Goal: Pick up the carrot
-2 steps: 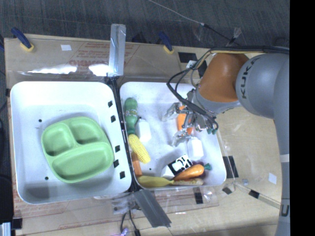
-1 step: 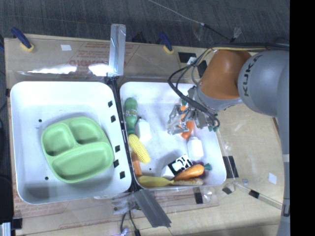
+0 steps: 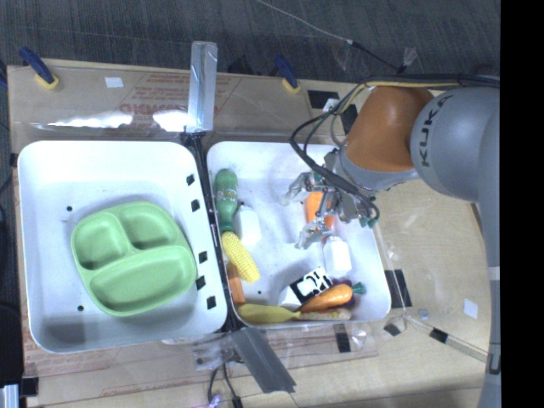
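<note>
The carrot [image 3: 330, 296], orange with a green top, lies near the front wall of the right bin [image 3: 272, 155], beside a black-and-white block [image 3: 311, 283]. My gripper [image 3: 303, 212] hangs over the right half of that bin, well behind the carrot. Its two metal fingers [image 3: 297, 187] stand wide apart, so it is open. A small orange piece [image 3: 314, 204] sits in the gap between them; I cannot tell whether it touches either finger.
The right bin also holds a green cucumber [image 3: 225, 192], a corn cob [image 3: 240, 256], a yellow banana [image 3: 265, 314], an orange piece [image 3: 236, 290] and a white bottle [image 3: 337, 256]. A green divided plate [image 3: 132, 256] lies in the left bin [image 3: 42, 168].
</note>
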